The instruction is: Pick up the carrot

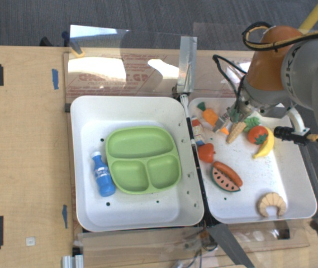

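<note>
The carrot (208,115), small and orange with a green top, lies in the back left part of the right bin (293,183). My gripper (229,120) hangs low over that bin just to the right of the carrot, beside a tan wedge-shaped piece (236,132). The grey wrist with its orange band (270,54) hides the gripper's upper part. Nothing can be made out in its grasp.
The right bin also holds a red tomato (257,134), a banana (266,144), a watermelon slice (226,177), a croissant (271,204) and a red piece (205,152) by its left wall. In the left bin (86,116) lie a green divided plate (143,159) and a blue bottle (103,175).
</note>
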Tool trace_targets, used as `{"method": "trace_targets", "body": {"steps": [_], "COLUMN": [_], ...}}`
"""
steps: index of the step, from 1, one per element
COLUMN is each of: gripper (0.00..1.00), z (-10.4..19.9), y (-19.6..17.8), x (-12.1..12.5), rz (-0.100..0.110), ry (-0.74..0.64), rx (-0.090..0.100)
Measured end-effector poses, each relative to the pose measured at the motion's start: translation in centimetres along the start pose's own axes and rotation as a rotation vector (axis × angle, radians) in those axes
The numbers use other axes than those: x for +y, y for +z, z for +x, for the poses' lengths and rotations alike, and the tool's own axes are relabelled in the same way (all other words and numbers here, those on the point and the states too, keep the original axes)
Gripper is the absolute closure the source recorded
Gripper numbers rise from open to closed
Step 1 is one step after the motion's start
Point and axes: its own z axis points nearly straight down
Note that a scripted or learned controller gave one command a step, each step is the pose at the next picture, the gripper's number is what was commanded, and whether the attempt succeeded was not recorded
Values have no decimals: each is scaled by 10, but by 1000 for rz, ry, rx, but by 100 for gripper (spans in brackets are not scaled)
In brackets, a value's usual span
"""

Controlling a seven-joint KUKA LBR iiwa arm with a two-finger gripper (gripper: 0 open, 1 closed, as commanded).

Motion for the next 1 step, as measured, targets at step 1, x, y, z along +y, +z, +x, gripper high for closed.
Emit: {"method": "trace_targets", "body": {"steps": [1], "gripper": [100], "z": [86], "y": [-87], "x": [78], "rz": [-1], "ry": [49], "rx": [9]}}
